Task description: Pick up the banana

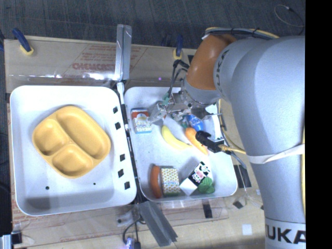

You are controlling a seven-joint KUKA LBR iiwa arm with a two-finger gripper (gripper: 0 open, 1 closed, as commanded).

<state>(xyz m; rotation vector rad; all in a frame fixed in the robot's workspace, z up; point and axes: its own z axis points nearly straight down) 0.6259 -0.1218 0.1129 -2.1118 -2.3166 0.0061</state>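
Bench surface: brown board with faint red print, two shallow white bins side by side on it. Landmark for positions: the right bin [155, 95].

Left of it, touching along the shared wall, sits the left bin [21, 154], which holds a yellow divided tray [71, 140]. A grey metal bar [123, 53] stands upright at the junction behind both bins. A blue clamp [22, 40] grips the far-left board edge. Dark floor beyond the bench.

Inside the right bin: banana [174, 138] lies near the centre, tilted. An orange carrot-like piece [196, 139] lies just beside it on the right. Small red-and-white box [141, 122] at the bin's left. Near the front wall: a patterned can [165, 181], a black-and-white carton [197, 175], something green [207, 186].

Gripper [169, 108] hangs above the bin's rear half, behind the banana; finger state cannot be made out. Nothing seen between the fingers.
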